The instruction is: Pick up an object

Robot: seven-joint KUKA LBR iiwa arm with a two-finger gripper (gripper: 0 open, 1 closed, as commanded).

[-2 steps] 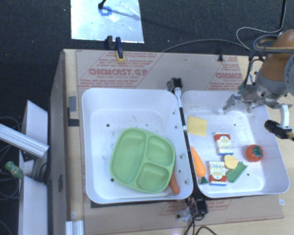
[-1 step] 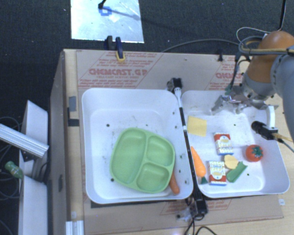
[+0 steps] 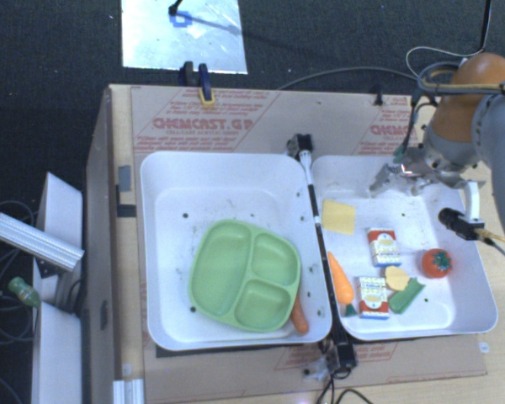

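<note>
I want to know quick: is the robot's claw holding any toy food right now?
Gripper: over the right bin, nothing seen in it; open or shut cannot be told.

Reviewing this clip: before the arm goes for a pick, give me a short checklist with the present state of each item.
1. Objects available in the right bin: ok; tomato, cheese slice, carrot and two small cartons lie there.
2. Hand over the right bin: ok, near its far edge.
3. Hand free of any object: cannot tell; too small and blurred.
4. Hand above a target: not ok; nothing lies directly under it.
5. Isolated target: ok; the tomato sits apart from its neighbours.
6. Green plate in the left bin out of the way: ok.
</note>
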